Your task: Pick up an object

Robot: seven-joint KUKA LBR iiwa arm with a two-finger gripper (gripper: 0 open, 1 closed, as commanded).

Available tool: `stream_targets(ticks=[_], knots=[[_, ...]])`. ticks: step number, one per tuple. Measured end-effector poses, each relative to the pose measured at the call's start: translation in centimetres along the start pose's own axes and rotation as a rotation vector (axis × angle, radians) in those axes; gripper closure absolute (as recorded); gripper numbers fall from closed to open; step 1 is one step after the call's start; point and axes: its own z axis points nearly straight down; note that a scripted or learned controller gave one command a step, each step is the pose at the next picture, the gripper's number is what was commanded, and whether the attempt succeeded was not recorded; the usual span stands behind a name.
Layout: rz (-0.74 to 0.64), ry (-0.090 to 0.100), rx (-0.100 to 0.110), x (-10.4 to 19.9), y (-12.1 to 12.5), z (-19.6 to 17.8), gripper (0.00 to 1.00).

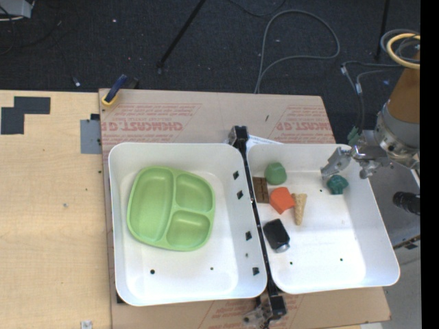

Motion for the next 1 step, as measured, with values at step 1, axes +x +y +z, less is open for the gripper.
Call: stream_targets(ticks=[1], knots=[[0.0, 0.0, -0.003, -0.01, 0.05, -0.13, 0.0]])
